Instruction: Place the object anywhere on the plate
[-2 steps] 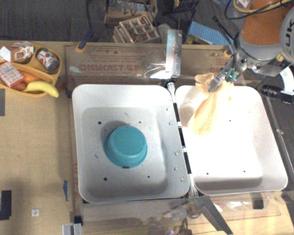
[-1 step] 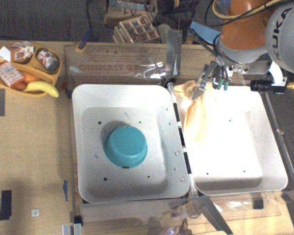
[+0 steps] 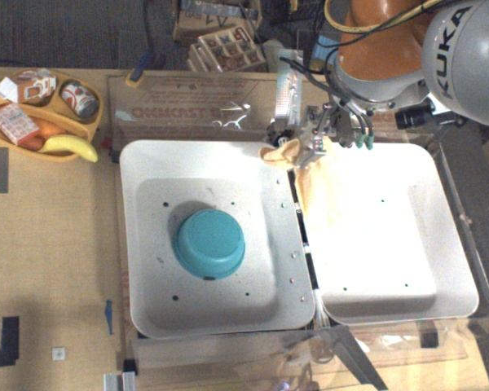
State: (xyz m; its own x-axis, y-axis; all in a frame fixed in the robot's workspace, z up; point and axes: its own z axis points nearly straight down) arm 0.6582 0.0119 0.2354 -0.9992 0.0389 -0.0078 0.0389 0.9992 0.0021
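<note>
We see the arm (image 3: pixel 440 47) coming in from the upper right, its grey body and orange band above the far edge of the right bin (image 3: pixel 407 243). That bin lies below and to the right of the jaws; the left bin (image 3: pixel 147 218) lies below and to their left, the two touching along the seam that runs down from just under the jaws.

In the left bin, well down and left of the jaws, sits the teal plate (image 3: pixel 210 243), round and dome-like, well apart from the gripper (image 3: pixel 310 149).

The gripper hangs at the far end of the seam between the bins. A small tan object (image 3: pixel 281 151) shows just left of the jaws, touching or overlapping the gripper in our view, above the left bin's far right corner. We cannot tell whether it sits between the fingers, and we cannot tell how far the jaws stand apart; the wrist and cables (image 3: pixel 350 129) blur that spot.

Far to the left of the jaws, on the bench, a tray (image 3: pixel 0 129) holds a banana (image 3: pixel 69 146).
</note>
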